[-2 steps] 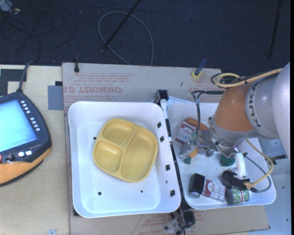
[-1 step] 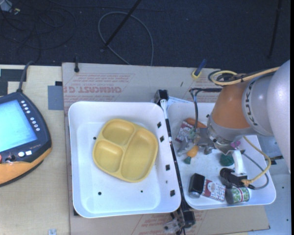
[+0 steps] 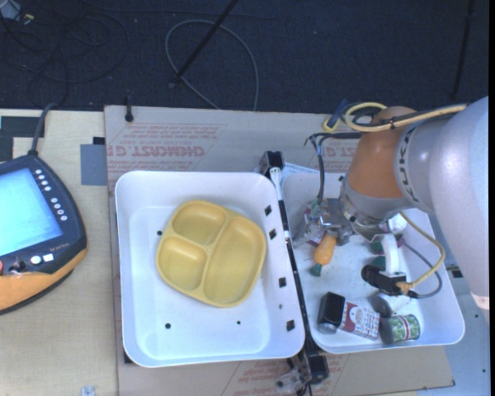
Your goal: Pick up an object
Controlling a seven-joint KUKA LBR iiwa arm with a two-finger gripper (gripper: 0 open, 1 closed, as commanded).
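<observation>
Bulky grey arm (image 3: 458,180) with an orange band (image 3: 375,167) and looped yellow cable (image 3: 365,115).

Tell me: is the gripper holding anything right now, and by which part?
Cannot be told. The gripper is down in the right bin just above the orange carrot-like toy, but the wrist hides the contact.

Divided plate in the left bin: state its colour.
Yellow. The divided plate shows plainly in the camera view, lying in the left bin.
</observation>
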